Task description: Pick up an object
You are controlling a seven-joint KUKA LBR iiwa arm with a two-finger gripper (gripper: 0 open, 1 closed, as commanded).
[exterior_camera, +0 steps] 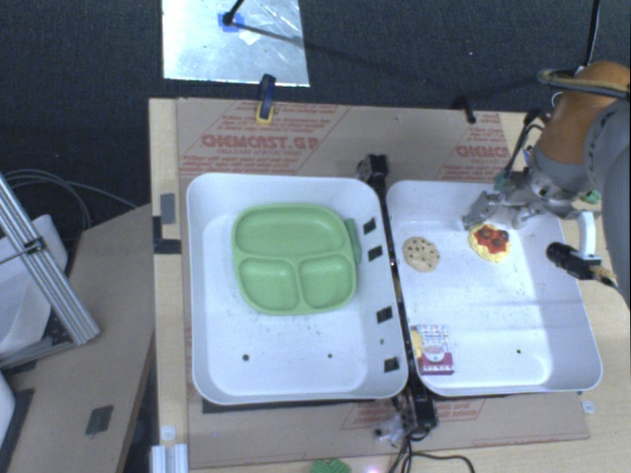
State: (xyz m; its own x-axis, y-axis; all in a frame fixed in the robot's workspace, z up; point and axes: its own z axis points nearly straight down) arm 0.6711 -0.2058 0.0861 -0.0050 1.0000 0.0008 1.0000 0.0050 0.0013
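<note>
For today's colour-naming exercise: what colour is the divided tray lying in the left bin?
Light green: the tray, seen clearly in the camera view.

We see the gripper [498, 208] poised just above a toy pizza [490, 242], a cookie [421, 254] left of it, a green tray [294, 258] further left.

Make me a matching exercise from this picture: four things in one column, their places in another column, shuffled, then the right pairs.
Things:
1. green tray
2. cookie
3. small packet
4. gripper

Places:
A. near front left corner of the right bin
B. above the yellow and red toy
C. in the left bin
D. right bin, near the divider

Pairs: 1-C, 2-D, 3-A, 4-B
</note>
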